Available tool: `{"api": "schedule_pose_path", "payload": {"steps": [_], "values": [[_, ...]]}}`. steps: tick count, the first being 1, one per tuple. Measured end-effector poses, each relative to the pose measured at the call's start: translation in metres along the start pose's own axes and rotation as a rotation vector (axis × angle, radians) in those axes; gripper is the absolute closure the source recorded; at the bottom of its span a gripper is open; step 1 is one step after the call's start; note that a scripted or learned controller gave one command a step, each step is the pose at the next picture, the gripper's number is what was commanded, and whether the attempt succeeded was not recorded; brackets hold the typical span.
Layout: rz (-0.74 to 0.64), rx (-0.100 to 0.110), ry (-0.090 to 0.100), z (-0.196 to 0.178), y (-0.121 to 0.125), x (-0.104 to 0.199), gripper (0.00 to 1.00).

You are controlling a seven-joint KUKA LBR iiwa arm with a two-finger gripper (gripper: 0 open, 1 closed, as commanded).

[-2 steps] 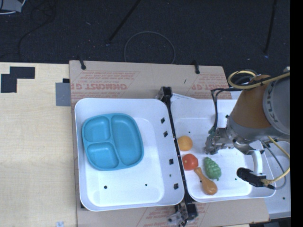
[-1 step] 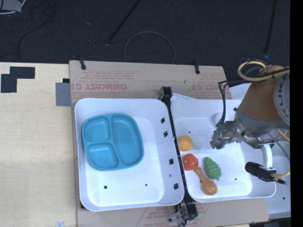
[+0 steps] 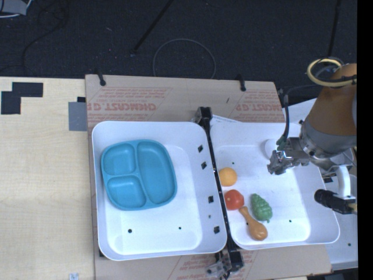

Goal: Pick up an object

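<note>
White right bin (image 3: 291, 229), orange ball (image 3: 227, 176), red tomato (image 3: 233, 199), bumpy green piece (image 3: 261, 207), jaws (image 3: 277, 163) state unclear

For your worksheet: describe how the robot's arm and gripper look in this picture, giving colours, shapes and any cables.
The arm is thick and rounded, orange in its upper part and grey below. A yellowish cable loop sits at its top. The gripper is small, metallic grey, with dark cables beside it.

In my right bin (image 3: 291, 233) lie an orange ball (image 3: 228, 176), a red tomato (image 3: 233, 199) at its six o'clock, a green leafy piece (image 3: 261, 207), and a tan gourd (image 3: 253, 224) at five.
</note>
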State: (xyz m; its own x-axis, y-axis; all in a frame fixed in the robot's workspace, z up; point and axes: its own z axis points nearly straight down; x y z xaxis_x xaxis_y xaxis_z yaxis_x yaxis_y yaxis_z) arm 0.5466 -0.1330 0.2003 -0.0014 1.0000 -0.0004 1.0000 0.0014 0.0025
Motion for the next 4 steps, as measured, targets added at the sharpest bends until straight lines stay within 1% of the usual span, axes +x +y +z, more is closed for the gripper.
{"api": "schedule_pose_path", "payload": {"steps": [1, 2, 3, 4], "values": [[-0.002, 0.005, 0.002, 0.006, 0.016, 0.052, 1.0], [-0.003, 0.004, 0.002, -0.006, 0.035, 0.103, 1.0], [-0.003, 0.005, 0.003, 0.0, 0.048, 0.157, 1.0], [-0.004, 0.005, 0.003, -0.013, 0.052, 0.216, 1.0]]}}
